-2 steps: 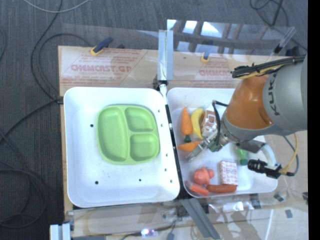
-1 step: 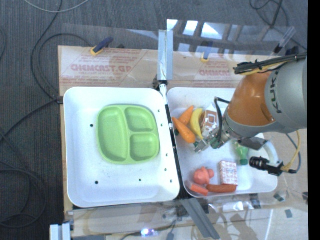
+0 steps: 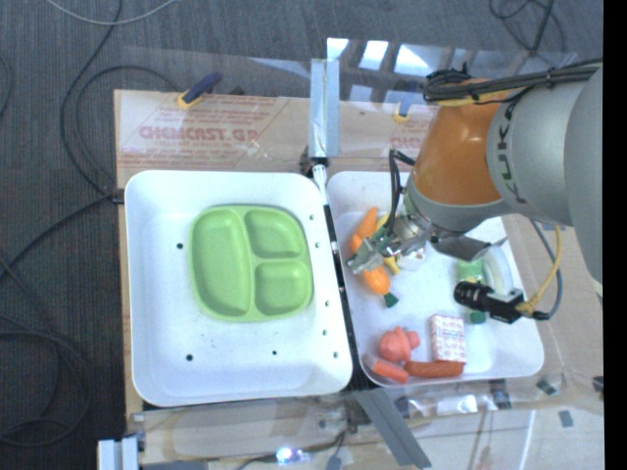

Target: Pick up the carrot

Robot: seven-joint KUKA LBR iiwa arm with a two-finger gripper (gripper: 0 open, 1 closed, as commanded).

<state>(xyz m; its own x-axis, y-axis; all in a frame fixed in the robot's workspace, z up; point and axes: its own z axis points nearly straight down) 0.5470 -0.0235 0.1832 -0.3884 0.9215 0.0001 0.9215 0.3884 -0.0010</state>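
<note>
In the right bin [image 3: 524,360] an orange carrot [image 3: 366,225] lies near the left wall, running from the upper middle down towards a second orange stretch [image 3: 377,282] with a small green end [image 3: 391,301]. My gripper [image 3: 370,254] sits low directly over the carrot's middle and hides that part. Whether the two orange stretches are one carrot cannot be told. The grey arm with its orange band [image 3: 460,160] reaches in from the right.
The left bin [image 3: 157,360] holds a green divided plate [image 3: 253,260]. At the right bin's front lie a pink-red lump [image 3: 397,342], a red sausage-like piece [image 3: 434,368] and a pink-and-white box [image 3: 448,339]. A pale green-white item [image 3: 497,262] lies by the right wall.
</note>
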